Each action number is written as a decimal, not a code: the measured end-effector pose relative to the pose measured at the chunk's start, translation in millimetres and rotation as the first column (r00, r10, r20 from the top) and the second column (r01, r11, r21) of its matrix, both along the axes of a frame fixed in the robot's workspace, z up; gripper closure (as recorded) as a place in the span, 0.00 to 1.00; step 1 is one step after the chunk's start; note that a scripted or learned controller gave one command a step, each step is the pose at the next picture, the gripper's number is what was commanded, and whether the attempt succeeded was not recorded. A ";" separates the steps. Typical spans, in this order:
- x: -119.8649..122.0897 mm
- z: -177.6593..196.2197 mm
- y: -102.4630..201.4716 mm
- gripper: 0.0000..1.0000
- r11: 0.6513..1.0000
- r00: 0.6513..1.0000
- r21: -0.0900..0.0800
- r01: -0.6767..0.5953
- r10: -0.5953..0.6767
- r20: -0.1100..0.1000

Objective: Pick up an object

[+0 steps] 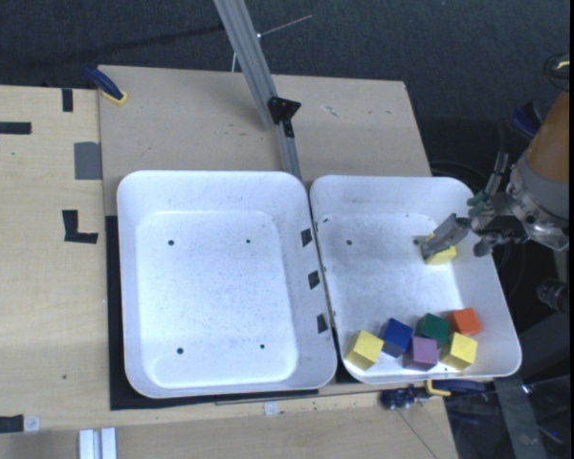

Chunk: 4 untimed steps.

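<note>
Yellow block (442, 254) lies under the hand (438, 241), orientation unclear.

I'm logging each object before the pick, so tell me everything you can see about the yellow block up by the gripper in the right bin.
The yellow block is a small, plain, solid-coloured piece, seemingly a cube, lying on the floor of the right bin in its upper right part, apart from the cluster of blocks at the bin's lower edge. The gripper sits right over it, its dark fingers covering the block's upper side, so actual contact cannot be judged. Its material is unclear.
</note>
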<state>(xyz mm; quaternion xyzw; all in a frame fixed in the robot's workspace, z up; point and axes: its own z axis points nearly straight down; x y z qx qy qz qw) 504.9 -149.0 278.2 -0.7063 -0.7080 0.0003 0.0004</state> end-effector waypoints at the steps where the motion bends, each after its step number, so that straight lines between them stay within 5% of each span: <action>1: 0.0 0.1 -0.2 0.00 1.000 1.000 0.000 0.000 0.000 0.000; 4: 2.4 -150.1 -1.5 0.00 1.000 1.000 0.001 0.002 -0.002 -0.006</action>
